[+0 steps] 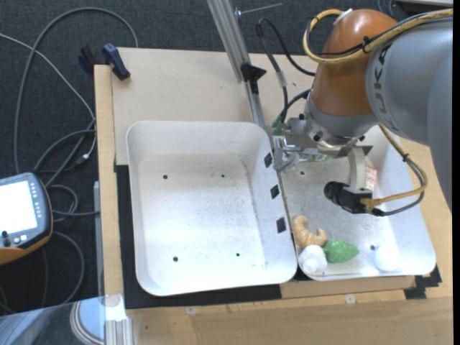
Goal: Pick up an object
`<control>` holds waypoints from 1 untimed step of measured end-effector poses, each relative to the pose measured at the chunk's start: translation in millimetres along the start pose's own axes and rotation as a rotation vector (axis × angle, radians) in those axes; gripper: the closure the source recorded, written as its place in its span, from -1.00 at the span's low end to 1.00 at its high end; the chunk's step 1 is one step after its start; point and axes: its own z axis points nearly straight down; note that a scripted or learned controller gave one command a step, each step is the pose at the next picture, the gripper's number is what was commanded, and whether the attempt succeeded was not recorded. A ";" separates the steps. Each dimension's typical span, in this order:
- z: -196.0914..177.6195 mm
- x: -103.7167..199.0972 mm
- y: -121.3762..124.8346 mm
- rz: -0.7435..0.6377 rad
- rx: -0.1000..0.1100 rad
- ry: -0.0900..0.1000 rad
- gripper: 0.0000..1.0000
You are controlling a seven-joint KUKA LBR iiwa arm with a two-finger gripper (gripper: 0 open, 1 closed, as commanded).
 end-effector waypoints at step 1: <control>-4.7 60.9 18.7 -0.002 -0.001 0.002 1.00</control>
